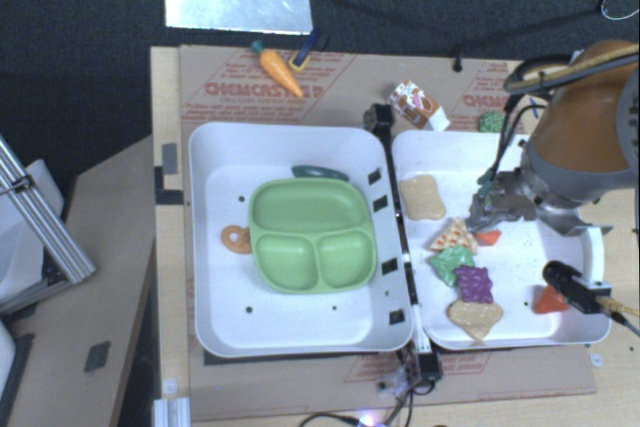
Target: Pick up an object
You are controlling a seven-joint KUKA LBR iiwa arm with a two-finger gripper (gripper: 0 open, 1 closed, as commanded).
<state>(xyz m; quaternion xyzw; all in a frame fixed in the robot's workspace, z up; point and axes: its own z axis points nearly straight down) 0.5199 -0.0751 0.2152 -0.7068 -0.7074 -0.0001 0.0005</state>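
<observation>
Two white bins sit side by side: the left bin (pixel 215 215) bears a green divided plate (pixel 310 235); over the right bin (pixel 590 330), the gripper (pixel 487 213) hovers beside a pizza slice (pixel 452 237), grip state unclear.

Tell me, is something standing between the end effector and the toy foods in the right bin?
Nothing visible does. The end effector hangs directly over the right bin, next to the pizza slice and a small red piece. The purple grapes lie uncovered nearby.

Gripper (pixel 483 214) over right bin (pixel 590 340) — beside pizza slice (pixel 452 238).
</observation>
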